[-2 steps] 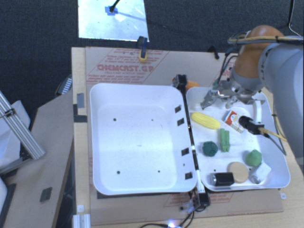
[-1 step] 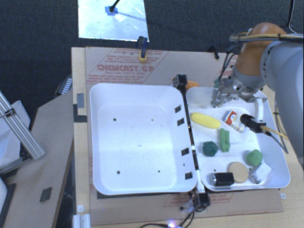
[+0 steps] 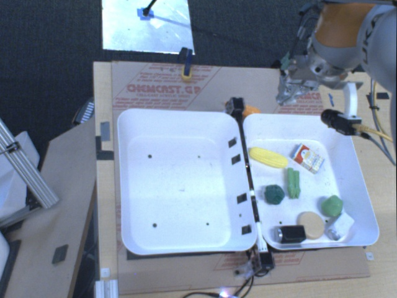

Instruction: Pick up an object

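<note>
Bench (image 3: 105,185) space is taken up by two shallow white bins set side by side. On the left, the left bin (image 3: 180,120) is seen with nothing for the task in it. Past the divider, the right bin (image 3: 363,197) holds every candidate object: a yellow corn cob (image 3: 268,158) near its upper left, a green stick (image 3: 293,183) just beside a dark green lump (image 3: 274,194) below it, a small red-and-white carton (image 3: 308,158) toward the upper right, a black cylinder (image 3: 291,233) touching a tan disc (image 3: 311,225) at the lower edge, and a light green ball (image 3: 332,205) near the right wall.

Above the far rim of the right bin, the pincer (image 3: 290,94) is hung from the grey and orange arm, well apart from all the objects. Nothing is seen between its tips; how far they are spread cannot be told from this slant.

Several risks can be judged. A descent from the present spot would be met by the bin rim or bare board rather than an object. The corn cob could be rolled away by an off-centre close. Where objects touch or crowd, two could be pinched at once or one knocked aside.
</note>
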Available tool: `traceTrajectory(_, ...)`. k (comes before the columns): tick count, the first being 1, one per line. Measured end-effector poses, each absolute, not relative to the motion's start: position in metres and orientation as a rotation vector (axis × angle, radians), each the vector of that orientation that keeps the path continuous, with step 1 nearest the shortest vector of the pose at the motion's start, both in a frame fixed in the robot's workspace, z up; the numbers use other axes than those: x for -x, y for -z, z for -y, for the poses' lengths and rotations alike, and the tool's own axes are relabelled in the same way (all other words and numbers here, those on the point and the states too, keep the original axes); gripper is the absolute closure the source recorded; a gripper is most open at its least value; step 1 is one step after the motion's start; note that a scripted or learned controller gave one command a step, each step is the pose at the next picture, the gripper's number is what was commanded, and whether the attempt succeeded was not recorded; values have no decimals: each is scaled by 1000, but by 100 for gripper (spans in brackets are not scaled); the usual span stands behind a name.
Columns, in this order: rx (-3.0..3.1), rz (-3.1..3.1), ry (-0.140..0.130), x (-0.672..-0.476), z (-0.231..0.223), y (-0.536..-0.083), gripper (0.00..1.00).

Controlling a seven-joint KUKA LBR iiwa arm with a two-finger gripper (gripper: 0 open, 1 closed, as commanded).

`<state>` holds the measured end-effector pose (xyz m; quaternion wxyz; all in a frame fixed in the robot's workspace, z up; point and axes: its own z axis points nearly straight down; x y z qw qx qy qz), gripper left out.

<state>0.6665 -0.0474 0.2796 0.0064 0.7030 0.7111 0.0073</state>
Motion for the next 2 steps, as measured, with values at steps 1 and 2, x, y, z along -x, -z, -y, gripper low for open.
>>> traceTrajectory(1,-2211,-2226,-8,-649,37,-315,100)
traceTrajectory(2,-2212,-2228,-6,-614,24,-343,100)
